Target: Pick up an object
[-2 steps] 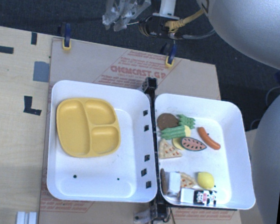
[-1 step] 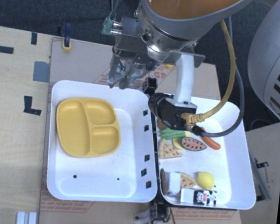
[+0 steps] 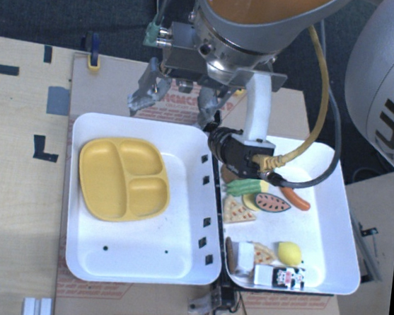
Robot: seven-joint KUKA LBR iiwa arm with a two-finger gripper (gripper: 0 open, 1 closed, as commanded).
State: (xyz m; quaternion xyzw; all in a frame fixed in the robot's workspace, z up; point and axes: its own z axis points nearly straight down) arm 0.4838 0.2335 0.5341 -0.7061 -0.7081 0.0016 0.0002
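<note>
Gripper (image 3: 177, 102) open above L bin (image 3: 86, 250); yellow tray (image 3: 123, 178) inside, seemingly untouched.

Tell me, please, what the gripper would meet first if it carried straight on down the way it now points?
Probably the brown cardboard behind the left bin's back rim: the gripper hangs open above it. Depth is unclear from this slant, so the rim itself is possible.

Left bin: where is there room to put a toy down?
The left bin has bare floor in front of the yellow tray, and a strip to its right. The right bin is crowded: lemon, watermelon slice, other toys.
</note>
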